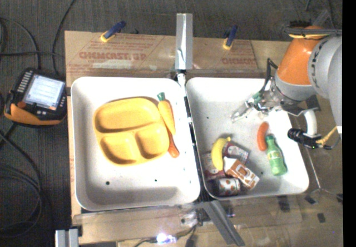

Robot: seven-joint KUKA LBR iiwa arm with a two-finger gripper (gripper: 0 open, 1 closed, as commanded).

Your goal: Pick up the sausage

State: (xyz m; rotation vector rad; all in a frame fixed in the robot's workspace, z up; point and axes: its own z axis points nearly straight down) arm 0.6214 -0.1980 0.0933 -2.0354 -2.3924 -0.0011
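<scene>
The sausage [261, 136], a short orange-red piece, lies on the floor of the right bin [211, 98], just left of the green bottle [275, 155]. My gripper [243, 111] hangs over the upper middle of that bin, up and to the left of the sausage and apart from it. Its fingers look open with nothing between them. The grey arm with its orange band [297, 65] reaches in from the right.
A banana [218, 152] and several snack packets [233, 171] crowd the right bin's near side. The left bin [83, 184] holds a yellow divided tray [130, 129] with a carrot [166, 118] along its right edge. A teach pendant [39, 95] sits at far left.
</scene>
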